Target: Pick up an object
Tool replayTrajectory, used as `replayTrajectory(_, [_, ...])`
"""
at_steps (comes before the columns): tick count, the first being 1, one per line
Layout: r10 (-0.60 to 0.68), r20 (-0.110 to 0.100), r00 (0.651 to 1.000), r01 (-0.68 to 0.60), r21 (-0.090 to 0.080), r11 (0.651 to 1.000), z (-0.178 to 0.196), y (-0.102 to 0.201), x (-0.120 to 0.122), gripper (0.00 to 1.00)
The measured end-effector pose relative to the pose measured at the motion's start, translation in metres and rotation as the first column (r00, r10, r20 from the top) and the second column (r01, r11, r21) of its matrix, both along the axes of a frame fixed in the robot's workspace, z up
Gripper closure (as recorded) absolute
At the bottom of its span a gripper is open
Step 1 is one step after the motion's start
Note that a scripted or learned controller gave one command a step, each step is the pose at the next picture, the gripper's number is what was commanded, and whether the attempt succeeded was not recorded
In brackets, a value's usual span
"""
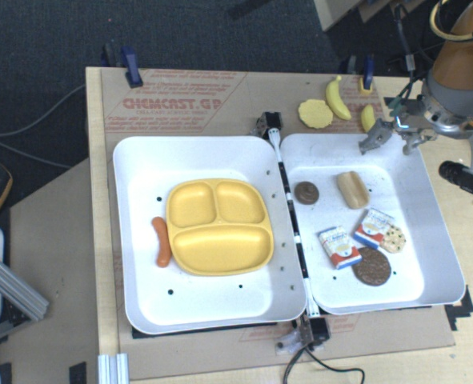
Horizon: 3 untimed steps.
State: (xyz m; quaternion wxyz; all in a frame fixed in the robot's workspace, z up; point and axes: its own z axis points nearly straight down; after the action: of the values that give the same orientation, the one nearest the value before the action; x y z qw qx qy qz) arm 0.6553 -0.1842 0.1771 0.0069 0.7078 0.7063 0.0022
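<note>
My gripper (394, 137) hangs over the far edge of the right bin (428, 214), its two fingers spread apart with nothing between them. In that bin lie a small brown cookie (306, 192), a tan bread roll (351, 190), two small red, white and blue packets (339, 246) (373, 228), a chocolate-chip cookie (394, 238) and a large dark cookie (373, 268). All of these sit nearer the camera than the gripper, none touching it.
The left bin (140, 182) holds a yellow divided plate (218, 226) and an orange sausage (162, 241) beside it. Behind the right bin, on the board, lie a banana (338, 98), a yellow chip-like piece (315, 114) and a small yellow item (368, 117). Blue clamps (130, 66) grip the board's far edge.
</note>
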Motion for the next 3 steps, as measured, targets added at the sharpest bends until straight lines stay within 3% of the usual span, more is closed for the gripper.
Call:
replayTrajectory(1, [0.001, -0.023, 1.000, -0.001, 0.010, 1.000, -0.098, 0.013, -0.042, 0.00])
replayTrajectory(2, [0.002, -0.010, 1.000, -0.002, 0.006, 1.000, -0.082, 0.012, -0.038, 1.00])
replayTrajectory(3, [0.003, -0.016, 1.000, -0.003, 0.008, 1.000, -0.093, 0.043, -0.067, 1.00])
